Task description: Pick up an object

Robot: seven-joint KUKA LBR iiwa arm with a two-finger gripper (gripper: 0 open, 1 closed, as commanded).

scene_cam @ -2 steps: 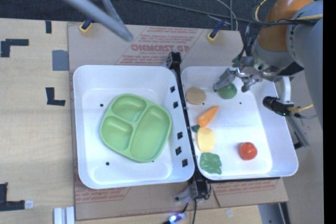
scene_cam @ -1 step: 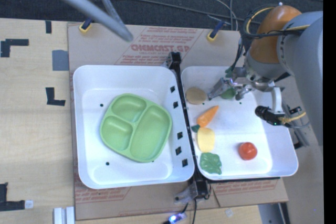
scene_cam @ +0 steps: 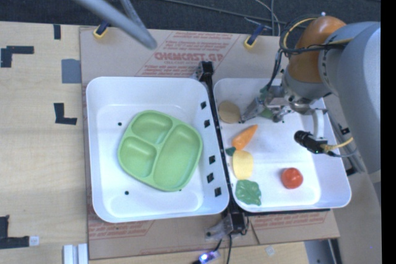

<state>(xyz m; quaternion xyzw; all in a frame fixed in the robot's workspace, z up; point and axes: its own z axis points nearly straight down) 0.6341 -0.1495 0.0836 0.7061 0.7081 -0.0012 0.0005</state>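
Light wood surface (scene_cam: 37, 151), cardboard sheet (scene_cam: 185, 52) under two white bins; dark floor behind. End effector (scene_cam: 263, 107) low in right bin (scene_cam: 331, 195), finger state unclear; carrot (scene_cam: 245, 136) just below it.

One fixed camera looks down aslant on both white bins (scene_cam: 99, 133).

Red print runs across the cardboard sheet (scene_cam: 185, 52) lying under the 2 white bins on the desk. Its largest line, above the left bin, seems to read "CHEMCAST GP", though the letters are blurred. Smaller red lines sit above and below it, and more along the sheet's near edge; all are too small to read.
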